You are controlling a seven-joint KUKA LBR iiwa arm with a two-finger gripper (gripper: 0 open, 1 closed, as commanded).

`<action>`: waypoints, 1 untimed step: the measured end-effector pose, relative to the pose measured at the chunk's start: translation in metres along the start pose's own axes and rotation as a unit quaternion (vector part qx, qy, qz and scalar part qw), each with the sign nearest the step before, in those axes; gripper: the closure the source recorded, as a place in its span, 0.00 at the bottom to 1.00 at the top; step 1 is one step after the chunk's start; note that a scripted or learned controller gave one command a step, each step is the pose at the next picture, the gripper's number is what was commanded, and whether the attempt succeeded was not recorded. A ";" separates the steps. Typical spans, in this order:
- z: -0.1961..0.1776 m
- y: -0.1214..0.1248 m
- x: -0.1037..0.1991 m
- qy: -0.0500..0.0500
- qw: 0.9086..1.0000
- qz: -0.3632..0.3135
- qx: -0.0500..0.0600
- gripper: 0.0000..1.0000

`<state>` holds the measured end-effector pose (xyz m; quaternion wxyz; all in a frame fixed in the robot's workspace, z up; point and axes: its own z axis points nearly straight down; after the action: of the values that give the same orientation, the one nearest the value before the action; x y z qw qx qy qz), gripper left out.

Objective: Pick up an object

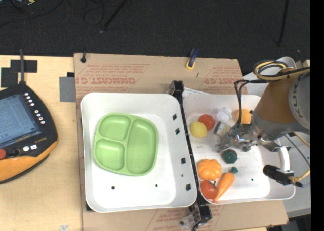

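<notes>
The gripper (237, 139) reaches into the right bin (253, 187), its tip a blurred tangle of metal; whether it is apart or together, I cannot tell. A dark green object (230, 156) lies just nearer than it, a yellow ball (198, 130) and red ball (206, 121) to its left.

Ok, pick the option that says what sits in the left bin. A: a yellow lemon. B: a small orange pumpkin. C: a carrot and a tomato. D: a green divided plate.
D: the green divided plate lies in the left bin, while the toy foods sit in the right bin.
</notes>
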<state>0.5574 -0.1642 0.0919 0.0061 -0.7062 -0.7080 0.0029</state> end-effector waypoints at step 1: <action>0.007 0.000 0.000 -0.001 1.000 0.002 -0.003 0.00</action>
<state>0.5575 -0.1643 0.0854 0.0034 -0.7077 -0.7065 0.0016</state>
